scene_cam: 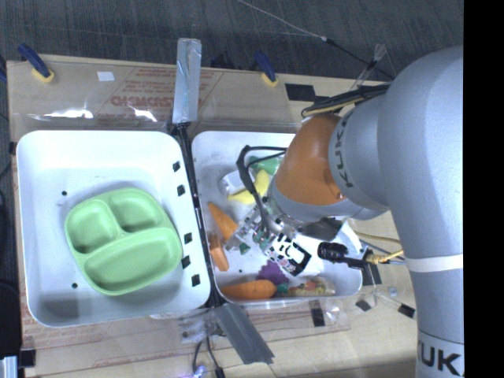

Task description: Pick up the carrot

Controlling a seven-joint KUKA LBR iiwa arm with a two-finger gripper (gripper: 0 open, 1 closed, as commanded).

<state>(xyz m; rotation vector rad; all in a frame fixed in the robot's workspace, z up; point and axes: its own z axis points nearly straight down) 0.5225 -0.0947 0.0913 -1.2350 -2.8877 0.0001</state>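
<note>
**Hovering over a crowded bin, carrot at the near wall**

Looking down from the fixed camera view, the arm (409,156) reaches in from the right and hangs its wrist over the right bin (206,152), and the gripper (264,239) sits low among the clutter near that bin's middle. Its state cannot be told from here; the wrist and the tangle of parts hide it.

The carrot (249,290) lies along the bin's near edge, towards its near-left corner, orange and stretched out sideways, apart from the gripper and nothing gripping it. A purple piece (274,272) rests just beside it, and a multicoloured toy (311,288) lies further along the same edge. Two other orange pieces (221,225) sit by the left wall, with a yellow item (253,187) towards the far side.

In the left bin (31,152), a green divided plate (122,239) sits mid-floor, well out of play.

The danger, judging from this layout: those orange look-alikes could draw the grab to the wrong thing. The carrot also hugs the wall, so a descent there may strike the rim, or catch the purple piece instead and nudge the carrot away.
</note>
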